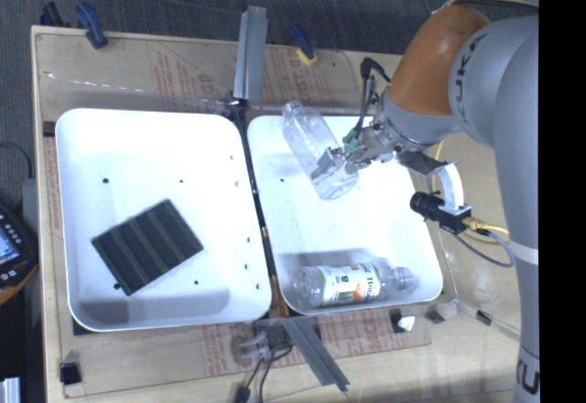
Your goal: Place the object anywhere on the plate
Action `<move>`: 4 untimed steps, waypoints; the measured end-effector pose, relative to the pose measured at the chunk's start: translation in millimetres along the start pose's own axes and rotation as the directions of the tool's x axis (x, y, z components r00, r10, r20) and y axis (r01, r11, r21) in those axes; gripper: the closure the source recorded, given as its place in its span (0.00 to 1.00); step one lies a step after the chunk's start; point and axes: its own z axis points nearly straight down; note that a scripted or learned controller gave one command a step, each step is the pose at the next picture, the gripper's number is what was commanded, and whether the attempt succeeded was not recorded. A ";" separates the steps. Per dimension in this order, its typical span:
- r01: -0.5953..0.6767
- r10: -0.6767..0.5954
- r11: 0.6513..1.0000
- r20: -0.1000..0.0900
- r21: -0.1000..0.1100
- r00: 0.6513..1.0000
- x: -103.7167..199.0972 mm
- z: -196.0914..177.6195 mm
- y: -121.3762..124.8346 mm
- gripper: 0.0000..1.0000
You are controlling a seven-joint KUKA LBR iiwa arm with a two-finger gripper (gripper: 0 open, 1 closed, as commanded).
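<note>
While gripped above right bin point(417, 245), clear bottle point(311, 147) in end effector point(341, 161).

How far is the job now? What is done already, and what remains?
Done: the claw has gripped a clear bottle, which appears lifted over the right bin. In hand: that bottle, tilted between the fingers. Left: carrying it to the dark ridged plate in the left bin and releasing it there. A second bottle lies at the right bin's near edge.
</note>
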 end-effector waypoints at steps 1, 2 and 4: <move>-0.015 0.015 1.000 0.002 -0.002 1.000 -5.9 -32.8 37.5 1.00; -0.104 0.104 0.995 0.001 0.001 0.995 26.2 -68.1 12.2 1.00; -0.236 0.236 0.972 0.002 -0.001 0.972 -15.0 -76.1 71.1 1.00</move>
